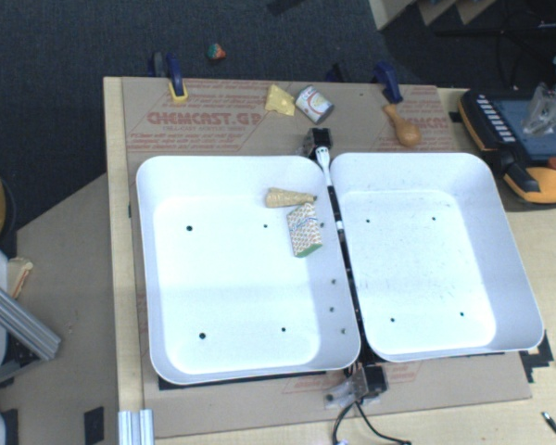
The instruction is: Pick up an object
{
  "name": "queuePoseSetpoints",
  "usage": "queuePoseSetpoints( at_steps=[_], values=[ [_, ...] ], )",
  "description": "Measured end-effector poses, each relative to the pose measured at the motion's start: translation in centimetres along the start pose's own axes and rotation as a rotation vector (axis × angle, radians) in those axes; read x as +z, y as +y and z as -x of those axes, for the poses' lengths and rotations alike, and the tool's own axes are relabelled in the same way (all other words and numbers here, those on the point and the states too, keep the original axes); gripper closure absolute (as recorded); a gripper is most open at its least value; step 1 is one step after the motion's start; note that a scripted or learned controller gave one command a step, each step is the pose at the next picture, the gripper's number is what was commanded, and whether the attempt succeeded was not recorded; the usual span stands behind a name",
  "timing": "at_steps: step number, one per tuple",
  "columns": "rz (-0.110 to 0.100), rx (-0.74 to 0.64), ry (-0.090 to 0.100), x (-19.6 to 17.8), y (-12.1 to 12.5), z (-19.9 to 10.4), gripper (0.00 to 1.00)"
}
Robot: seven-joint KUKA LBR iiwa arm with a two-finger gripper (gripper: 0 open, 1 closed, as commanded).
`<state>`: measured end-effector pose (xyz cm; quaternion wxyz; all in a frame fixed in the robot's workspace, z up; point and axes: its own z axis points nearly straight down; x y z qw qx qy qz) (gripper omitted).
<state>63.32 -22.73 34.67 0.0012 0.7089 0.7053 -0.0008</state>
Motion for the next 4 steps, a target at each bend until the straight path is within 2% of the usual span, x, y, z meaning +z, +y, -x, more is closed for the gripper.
queuePoseSetpoints(
  at_steps=[1,2,3,4],
  values=[
    [-0.007,-0.014,0.007,8.6,3.4,-10.0,1.0],
    [0.008,-0.006,0.001,0.0,-0.3,-10.7,1.0],
    [-0.009,-0.014,0.007,10.8,0.2,-21.0,1.0],
    [-0.003,-0.001,0.003,7.4,-4.3,-17.0,1.0]
  ],
)
